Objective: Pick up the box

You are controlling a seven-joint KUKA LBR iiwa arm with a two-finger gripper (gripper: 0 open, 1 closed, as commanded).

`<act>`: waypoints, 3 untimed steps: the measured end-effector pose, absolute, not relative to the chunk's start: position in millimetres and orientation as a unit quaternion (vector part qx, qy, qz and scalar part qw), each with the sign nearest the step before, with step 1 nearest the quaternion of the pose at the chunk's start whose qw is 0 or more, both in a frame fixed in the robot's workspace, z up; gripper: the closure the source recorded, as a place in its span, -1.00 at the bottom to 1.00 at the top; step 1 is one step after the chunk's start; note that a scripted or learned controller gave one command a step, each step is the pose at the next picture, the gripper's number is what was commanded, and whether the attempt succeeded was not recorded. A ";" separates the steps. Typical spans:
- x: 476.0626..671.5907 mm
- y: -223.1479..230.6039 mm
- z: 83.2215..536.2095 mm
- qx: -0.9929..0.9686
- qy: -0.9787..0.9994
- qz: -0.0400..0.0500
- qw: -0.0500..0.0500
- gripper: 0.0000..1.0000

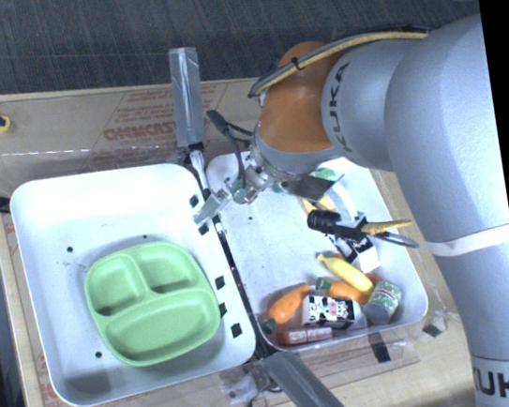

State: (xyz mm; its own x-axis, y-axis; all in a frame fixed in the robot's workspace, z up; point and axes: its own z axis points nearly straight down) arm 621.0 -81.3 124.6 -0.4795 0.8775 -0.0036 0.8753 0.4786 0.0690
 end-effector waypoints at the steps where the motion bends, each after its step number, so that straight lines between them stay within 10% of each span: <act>1: 576.8 -84.6 118.0 0.491 0.871 0.014 -0.018 -1.00; 2: 547.9 -86.1 192.3 0.508 0.862 0.000 0.000 -1.00; 3: 549.0 -86.8 202.6 0.506 0.862 0.000 0.001 1.00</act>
State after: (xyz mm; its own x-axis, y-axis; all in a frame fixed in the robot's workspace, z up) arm 549.0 -86.8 202.6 -0.4869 0.8734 -0.0017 0.8734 0.4869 0.0010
